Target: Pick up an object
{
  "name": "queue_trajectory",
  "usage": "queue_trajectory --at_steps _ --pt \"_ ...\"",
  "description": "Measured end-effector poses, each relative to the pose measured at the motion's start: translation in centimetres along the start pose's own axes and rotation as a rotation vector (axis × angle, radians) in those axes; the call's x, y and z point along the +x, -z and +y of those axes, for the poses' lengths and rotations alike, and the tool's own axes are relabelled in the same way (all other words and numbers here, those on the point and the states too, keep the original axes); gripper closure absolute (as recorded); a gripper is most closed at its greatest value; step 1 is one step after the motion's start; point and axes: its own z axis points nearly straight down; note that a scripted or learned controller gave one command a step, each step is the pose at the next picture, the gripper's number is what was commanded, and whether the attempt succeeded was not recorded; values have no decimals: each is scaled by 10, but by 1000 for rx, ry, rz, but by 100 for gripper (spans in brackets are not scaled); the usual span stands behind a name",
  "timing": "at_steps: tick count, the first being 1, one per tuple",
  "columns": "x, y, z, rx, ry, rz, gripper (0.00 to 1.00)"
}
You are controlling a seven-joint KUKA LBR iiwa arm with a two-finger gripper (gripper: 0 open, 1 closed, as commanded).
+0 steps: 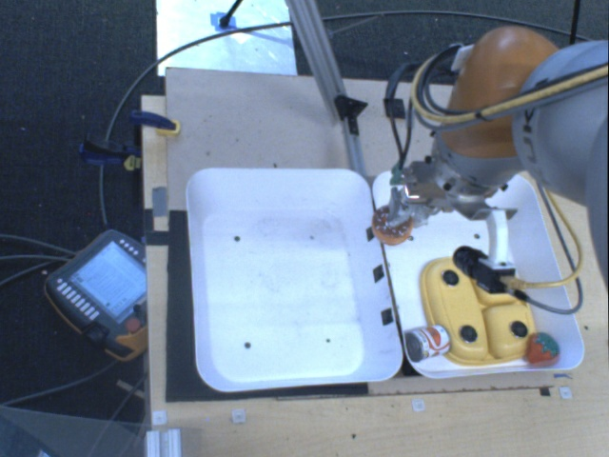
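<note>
Two white bins [285, 369]; gripper [398, 215] holds one brown ring [390, 227]; one can [428, 342].

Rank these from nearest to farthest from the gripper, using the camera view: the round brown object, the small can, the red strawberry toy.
1. Round brown object, right at the gripper, on the right bin's left edge.
2. Small can, lying at the bin's near left side.
3. Red strawberry toy, in the near right corner.
</note>
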Motion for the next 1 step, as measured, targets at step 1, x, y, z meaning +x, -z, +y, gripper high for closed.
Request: queue_trajectory --at_steps 1 --pt "49 5 11 -2 1 1 100"
